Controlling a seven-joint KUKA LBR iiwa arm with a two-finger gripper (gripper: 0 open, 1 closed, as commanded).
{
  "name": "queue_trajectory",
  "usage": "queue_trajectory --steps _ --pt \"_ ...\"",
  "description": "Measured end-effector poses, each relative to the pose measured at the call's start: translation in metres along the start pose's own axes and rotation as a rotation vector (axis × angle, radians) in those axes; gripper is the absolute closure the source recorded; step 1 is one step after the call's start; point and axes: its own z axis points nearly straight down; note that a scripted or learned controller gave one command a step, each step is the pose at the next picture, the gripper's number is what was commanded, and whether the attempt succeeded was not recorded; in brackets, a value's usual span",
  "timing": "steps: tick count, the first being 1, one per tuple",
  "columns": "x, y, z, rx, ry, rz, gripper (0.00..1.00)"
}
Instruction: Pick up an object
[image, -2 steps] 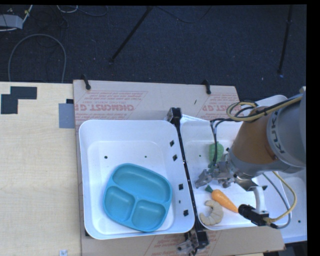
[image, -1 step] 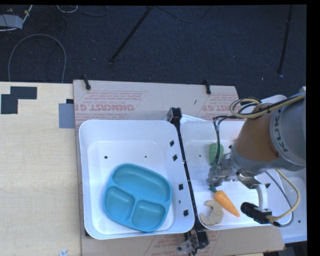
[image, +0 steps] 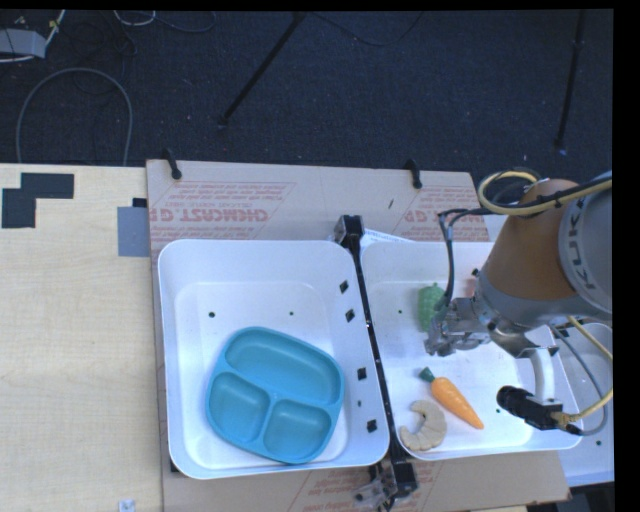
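Note:
My gripper (image: 442, 338) hangs low over the right bin (image: 400, 270), near its middle, on the grey arm with the orange band. Its fingers are hard to make out from above. A green object (image: 431, 301) lies right against the gripper's upper left side, partly covered by it. An orange carrot (image: 456, 399) with a green tip lies just below the gripper, apart from it. A tan curved piece (image: 426, 426) rests at the bin's front edge, left of the carrot.
The left bin (image: 185, 280) holds a blue divided plate (image: 273, 393) in its lower half. A black divider rail (image: 362, 330) runs between the two bins. A black part of the arm with cables (image: 530, 406) sits over the right bin's lower right corner.

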Motion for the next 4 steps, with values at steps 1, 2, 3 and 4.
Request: queue_trajectory --steps 1,2,3,4 --pt "0.006 -0.002 -0.044 -0.001 0.000 0.000 1.00" --pt "0.003 0.001 -0.107 -0.003 -0.001 0.000 1.00" --pt "0.056 0.008 -0.096 0.004 0.001 -0.003 1.00" --pt "0.102 0.017 -0.084 0.005 0.001 -0.002 1.00"
